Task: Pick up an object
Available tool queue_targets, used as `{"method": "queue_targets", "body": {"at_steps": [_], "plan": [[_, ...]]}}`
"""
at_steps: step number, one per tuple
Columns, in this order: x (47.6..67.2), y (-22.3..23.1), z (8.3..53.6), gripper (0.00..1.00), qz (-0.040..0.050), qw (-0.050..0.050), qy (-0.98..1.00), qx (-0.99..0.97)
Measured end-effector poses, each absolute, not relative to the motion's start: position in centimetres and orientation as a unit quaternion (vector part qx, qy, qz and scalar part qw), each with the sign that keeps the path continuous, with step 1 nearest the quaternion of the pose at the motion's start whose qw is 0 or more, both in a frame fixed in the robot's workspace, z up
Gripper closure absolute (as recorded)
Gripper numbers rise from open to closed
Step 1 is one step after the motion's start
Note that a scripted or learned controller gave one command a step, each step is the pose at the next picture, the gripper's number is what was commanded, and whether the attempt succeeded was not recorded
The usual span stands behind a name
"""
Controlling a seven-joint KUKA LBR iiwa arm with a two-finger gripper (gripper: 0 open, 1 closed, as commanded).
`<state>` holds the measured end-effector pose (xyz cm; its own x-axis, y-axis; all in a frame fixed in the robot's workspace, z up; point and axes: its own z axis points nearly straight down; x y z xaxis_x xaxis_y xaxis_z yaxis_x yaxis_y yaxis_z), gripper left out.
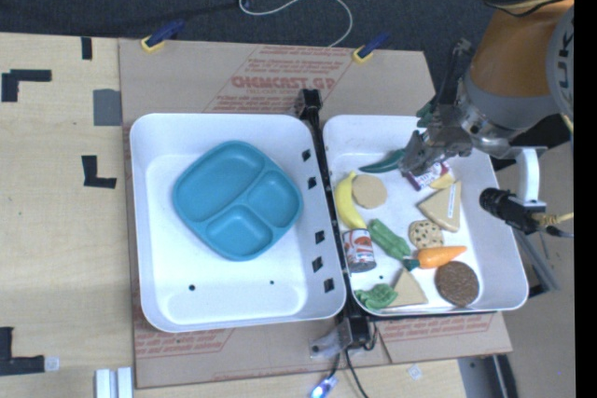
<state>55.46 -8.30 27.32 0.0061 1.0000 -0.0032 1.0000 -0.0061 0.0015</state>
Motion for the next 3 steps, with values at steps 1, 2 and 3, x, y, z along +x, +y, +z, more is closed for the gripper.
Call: {"method": "queue_targets", "body": {"at_steps": [1, 2, 3], "plan": [[54.5, -0.9, 20.5, 1.00, -0.0022, -0.004, 0.709, 0.705], [50.8, -3.0, 31.3, 1.00, 0.0024, 0.002, 0.707, 0.707], [48.6, 4.1, 26.0, 1.00, -0.0020, -0.003, 0.709, 0.705]]}}
